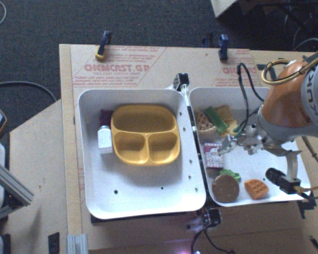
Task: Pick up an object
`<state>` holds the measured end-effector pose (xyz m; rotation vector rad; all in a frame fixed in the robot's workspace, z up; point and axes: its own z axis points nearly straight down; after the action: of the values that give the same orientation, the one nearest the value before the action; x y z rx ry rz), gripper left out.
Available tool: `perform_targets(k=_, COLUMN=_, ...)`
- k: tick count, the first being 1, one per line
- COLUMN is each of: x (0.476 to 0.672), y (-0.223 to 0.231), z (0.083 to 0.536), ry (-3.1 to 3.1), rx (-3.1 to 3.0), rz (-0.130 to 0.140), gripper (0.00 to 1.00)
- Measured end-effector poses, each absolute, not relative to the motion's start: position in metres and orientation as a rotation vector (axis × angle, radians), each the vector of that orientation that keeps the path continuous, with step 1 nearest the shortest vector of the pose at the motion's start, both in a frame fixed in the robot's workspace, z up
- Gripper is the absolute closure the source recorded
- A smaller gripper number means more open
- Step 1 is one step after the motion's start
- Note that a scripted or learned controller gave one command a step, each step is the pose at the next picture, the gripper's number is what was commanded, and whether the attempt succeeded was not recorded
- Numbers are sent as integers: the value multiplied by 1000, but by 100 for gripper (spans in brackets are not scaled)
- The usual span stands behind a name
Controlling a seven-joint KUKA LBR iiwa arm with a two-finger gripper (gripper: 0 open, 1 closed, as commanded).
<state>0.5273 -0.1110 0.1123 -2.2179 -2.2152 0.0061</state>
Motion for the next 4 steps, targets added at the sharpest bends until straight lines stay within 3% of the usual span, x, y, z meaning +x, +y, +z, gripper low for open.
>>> perform_targets(k=1, x=530, y=-109, z=88, ry=-2219, rx=-2219, rz=-8, gripper=0)
perform_targets(k=2, x=532, y=-109, z=101, ry=-2224, rx=-2224, rz=-18, gripper=100)
perform_targets(k=4, x=544, y=-103, z=226, ry=-2229, rx=-2224, rz=-7, gripper=100)
